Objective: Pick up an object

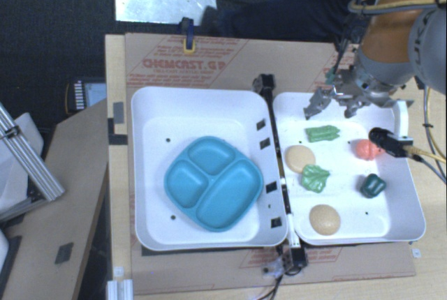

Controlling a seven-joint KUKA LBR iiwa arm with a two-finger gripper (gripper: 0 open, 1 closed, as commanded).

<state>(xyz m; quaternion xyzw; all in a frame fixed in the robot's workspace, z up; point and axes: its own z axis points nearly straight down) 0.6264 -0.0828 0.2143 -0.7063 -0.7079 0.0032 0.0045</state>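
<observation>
Risk of a plain miss first: tool spread open with nothing between its fingers, hanging over the back part of the right bin, pale green toy piece lying flat just in front of its tips, apparently not touching. Low and flat, so likely to slip from a shallow pinch, or to be shoved along the bin floor by one finger landing on top. Could also close on air with a descent slightly off to either side. Beige oval toy and leafy green toy next beyond that piece from the tool, close together, perhaps touching; danger of nudging both with a reach that far. Pink toy near the tool's other side, partly hidden at one edge. Dark green toy and round beige toy farthest from the tool, well apart. Blue divided plate away from the tool, in the left bin. Hard to judge from this slanted look: height of the tips above the bin floor, exact alignment with the green piece. Fingertips small and grey against shadow, shape unclear. True identity of the toys too small to make out.
</observation>
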